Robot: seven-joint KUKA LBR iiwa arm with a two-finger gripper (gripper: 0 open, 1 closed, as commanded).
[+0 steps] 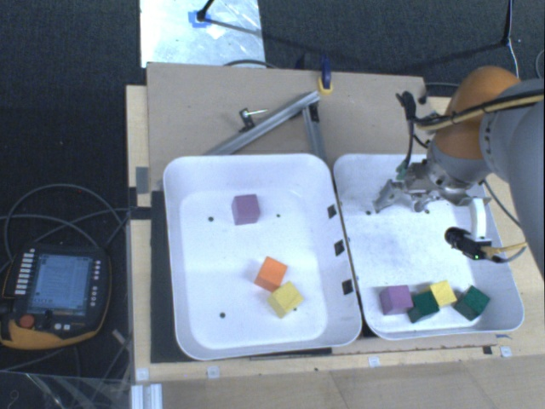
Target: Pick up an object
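My gripper (398,203) hangs over the upper part of the right bin (502,322), its fingers spread open with nothing between them. In this bin's front corner lie a purple cube (395,298), a dark green cube (422,306), a yellow cube (442,292) and another green cube (472,302), well below the gripper. The left bin (183,228) holds a purple cube (245,209) near the back, and an orange cube (271,273) touching a yellow cube (285,299) toward the front.
A metal bar (264,122) lies slanted on the cardboard behind the bins. A teach pendant (55,292) with its cable sits on the floor at the left. A black fitting (467,244) hangs off the wrist above the right bin.
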